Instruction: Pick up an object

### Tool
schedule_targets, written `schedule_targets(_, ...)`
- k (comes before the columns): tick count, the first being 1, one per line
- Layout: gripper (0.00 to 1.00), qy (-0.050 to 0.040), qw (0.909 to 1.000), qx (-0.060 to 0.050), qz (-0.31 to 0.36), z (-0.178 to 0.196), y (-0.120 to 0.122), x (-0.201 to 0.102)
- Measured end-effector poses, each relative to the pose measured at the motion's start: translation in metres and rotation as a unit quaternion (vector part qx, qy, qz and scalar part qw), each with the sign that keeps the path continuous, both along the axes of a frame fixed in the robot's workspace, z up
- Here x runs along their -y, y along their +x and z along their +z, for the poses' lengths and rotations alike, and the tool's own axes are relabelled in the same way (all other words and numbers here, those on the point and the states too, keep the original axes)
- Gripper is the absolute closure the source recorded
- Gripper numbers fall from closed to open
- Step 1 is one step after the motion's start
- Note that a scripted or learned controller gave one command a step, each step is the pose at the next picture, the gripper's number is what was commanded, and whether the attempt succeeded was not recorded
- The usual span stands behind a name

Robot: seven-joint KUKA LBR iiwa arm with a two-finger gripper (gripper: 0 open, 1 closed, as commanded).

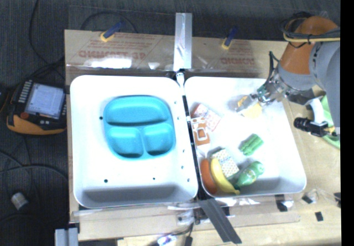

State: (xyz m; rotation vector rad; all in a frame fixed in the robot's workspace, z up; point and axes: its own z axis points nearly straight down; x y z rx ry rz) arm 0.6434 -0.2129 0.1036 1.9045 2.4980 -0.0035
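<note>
My gripper (244,103) hangs low over the upper right part of the right bin (287,145), reaching in from the orange-banded wrist (298,62). A small pale yellow piece (253,111) lies just under and beside its tip; I cannot tell whether they touch. A green ridged object (250,144) lies mid-bin. At the near left corner sit a banana (220,177), an orange (205,171), a white speckled block (225,161) and a green vegetable (250,174). An orange and white packet (202,122) lies by the left wall.
The left bin (88,145) holds a blue divided tray (139,125). A metal post (183,40) stands behind the seam between the bins. A handheld screen unit (38,105) lies on the floor at left. Cables run along the arm at right.
</note>
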Motion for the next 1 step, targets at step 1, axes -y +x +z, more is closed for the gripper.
schedule_targets(1,1.00,0.0004,0.9991,0.000,-0.042,0.0769,0.0016,-0.0484)
